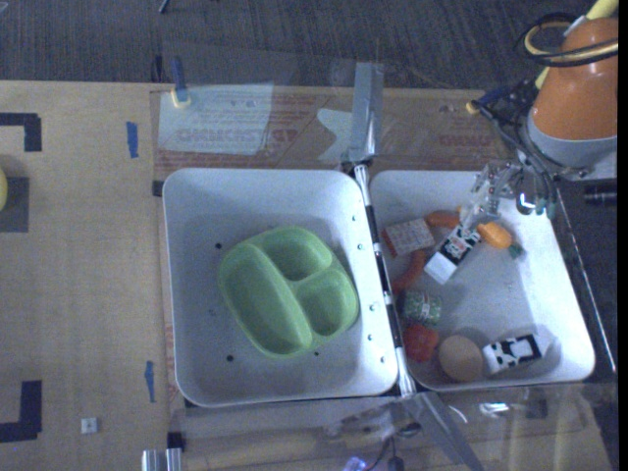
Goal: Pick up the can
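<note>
Surroundings: dark carpeted floor behind a pale wooden tabletop [78,292] marked with blue tape strips and black corner marks.
Left bin: shallow white plastic bin [196,204] with rounded corners, holding a matte green divided plate [287,289] with three compartments, lying slightly askew.
Right bin: second shallow white bin [549,292], cluttered along its left and lower parts.
Can: small short cylinder with a green-and-white patterned wrap [424,307], lying near the right bin's left wall, just above a red rounded toy [421,340] and below a reddish-orange piece.
Neighbours: tan egg-shaped object [460,357] beside a black-and-white cow-patterned carton [513,352]; another small black-and-white carton [451,253], tilted; an orange lump [496,235]; a flat pinkish card [408,235].
Arm: grey with a glossy orange band [579,86], entering from the upper right.
Pincer: thin metal fingers [488,196] hover over the bin's upper part, above the tilted carton, well apart from the can; whether they are spread or closed I cannot tell, and nothing is visibly held.
Step in hand: approach, in my judgement.
Doing it well: shift down-left until centred over the can, straddle its curved sides across the narrow width, and descend clear of the red toy and wall; the smooth wrap may slip or roll.
</note>
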